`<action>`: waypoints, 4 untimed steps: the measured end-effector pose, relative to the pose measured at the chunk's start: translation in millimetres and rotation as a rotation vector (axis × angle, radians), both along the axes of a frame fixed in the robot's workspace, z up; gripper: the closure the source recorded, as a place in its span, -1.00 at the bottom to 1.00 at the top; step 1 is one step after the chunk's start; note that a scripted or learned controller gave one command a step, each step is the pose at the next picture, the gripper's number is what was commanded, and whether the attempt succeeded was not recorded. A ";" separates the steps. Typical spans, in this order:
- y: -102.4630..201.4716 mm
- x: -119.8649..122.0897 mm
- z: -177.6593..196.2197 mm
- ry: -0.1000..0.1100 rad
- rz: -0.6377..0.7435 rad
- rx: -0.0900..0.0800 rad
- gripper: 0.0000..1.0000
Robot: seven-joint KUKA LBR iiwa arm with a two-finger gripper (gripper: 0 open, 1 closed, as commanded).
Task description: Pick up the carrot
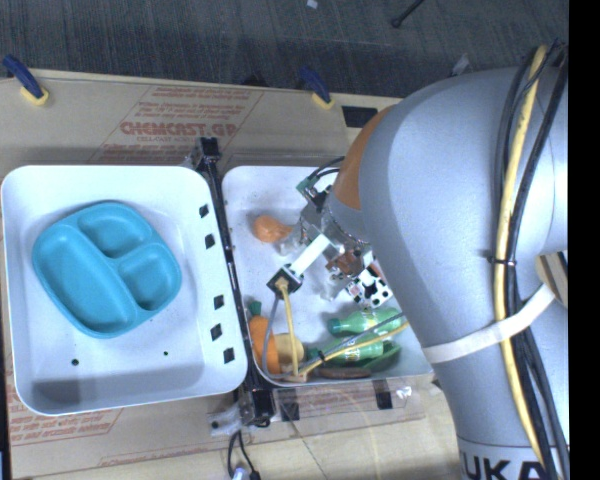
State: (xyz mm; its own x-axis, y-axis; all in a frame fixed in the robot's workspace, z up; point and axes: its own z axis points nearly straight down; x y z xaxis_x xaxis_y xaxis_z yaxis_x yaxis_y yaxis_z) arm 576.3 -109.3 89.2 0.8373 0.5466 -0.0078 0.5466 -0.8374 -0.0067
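The carrot (260, 331), small and orange with a green top, lies at the front left corner of the right bin (242, 200), against its left wall. My gripper (331, 255) hangs over the middle of that bin, under the big grey arm, behind and to the right of the carrot and apart from it. Nothing shows between the gripper and the carrot.
An orange round thing (272, 230) lies at the back left of the right bin. A yellowish fruit (286, 349), green bottles (366, 324) and a black-and-white cow toy (376, 291) crowd its front. The left bin (40, 378) holds a blue divided plate (105, 266).
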 end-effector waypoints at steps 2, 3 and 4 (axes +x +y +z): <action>23.8 70.5 159.1 -0.012 0.009 0.003 -1.00; -3.4 54.6 0.3 0.001 0.097 0.003 -1.00; 20.4 6.5 30.0 0.003 -0.144 0.004 -1.00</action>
